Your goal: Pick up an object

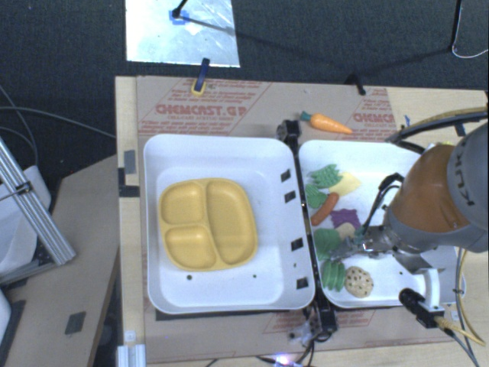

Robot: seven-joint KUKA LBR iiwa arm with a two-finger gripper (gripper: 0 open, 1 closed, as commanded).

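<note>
Pincer [345, 245] low in right bin [397, 153], over green toy [327, 240]; opening unclear.

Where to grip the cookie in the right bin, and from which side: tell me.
Grip the cookie across its round edge, coming straight down from above. It seems to lie flat on the bin floor, so there's little side face; green toys crowd its left.

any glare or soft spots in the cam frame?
Camera view: the foil sheet on the floor glares bright; both white bins read near blown-out; the arm looks soft, and the small toys beside the gripper blur together.
</note>
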